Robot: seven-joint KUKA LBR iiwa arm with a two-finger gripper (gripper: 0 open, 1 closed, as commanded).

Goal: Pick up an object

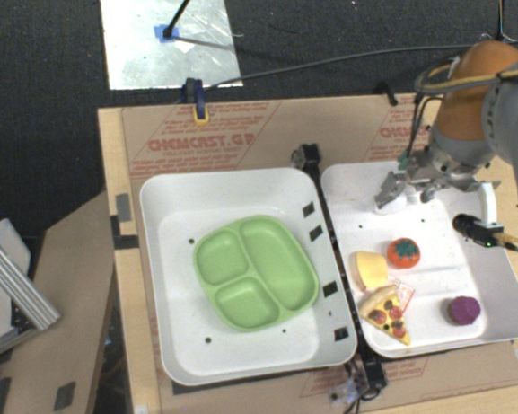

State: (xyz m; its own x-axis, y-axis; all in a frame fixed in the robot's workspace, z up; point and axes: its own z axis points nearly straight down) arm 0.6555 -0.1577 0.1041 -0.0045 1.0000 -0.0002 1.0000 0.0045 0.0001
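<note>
gripper [408, 188] | fingers spread apart | holds nothing | over right bin [511, 310]

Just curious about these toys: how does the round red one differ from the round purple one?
The red toy tomato has a green top; the purple ball-shaped toy is plain. The red one sits mid-bin, beside the yellow wedge; the purple one lies alone near the front corner. Both are small, round, in the right white bin.
</note>
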